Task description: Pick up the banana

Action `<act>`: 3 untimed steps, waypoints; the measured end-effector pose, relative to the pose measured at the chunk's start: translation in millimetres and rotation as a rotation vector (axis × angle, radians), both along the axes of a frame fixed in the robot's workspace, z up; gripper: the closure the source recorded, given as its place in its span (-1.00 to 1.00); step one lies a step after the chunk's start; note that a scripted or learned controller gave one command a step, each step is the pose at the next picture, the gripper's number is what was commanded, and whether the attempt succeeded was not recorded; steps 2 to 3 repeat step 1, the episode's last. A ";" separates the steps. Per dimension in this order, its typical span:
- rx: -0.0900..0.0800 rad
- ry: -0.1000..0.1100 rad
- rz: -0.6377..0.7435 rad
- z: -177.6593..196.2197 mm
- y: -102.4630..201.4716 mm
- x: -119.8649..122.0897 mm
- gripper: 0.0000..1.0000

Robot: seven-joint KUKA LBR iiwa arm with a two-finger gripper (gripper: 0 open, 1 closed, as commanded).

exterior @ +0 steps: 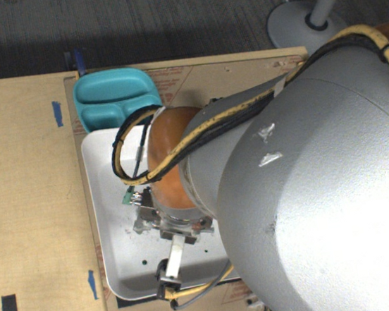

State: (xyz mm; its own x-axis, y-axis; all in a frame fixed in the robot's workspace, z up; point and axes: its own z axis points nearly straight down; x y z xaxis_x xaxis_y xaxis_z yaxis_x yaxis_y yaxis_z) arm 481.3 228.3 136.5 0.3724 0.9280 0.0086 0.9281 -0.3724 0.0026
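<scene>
My grey arm with its orange band (170, 161) reaches in from the right and covers most of the view. The gripper (140, 212) hangs low over the white bin (108, 198), close to the bin's floor near its middle. The arm and wrist hide the right part of the bin and whatever lies beneath them.
A teal divided tray (116, 97) sits at the far end of the white bin. Brown cardboard (31, 208) with black and blue tape marks spreads out to the left of the bin. A grey stand base (297, 20) is at the top right.
</scene>
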 end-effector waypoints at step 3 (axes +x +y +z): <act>-0.008 0.003 0.388 27.7 -4.1 -2.0 -1.00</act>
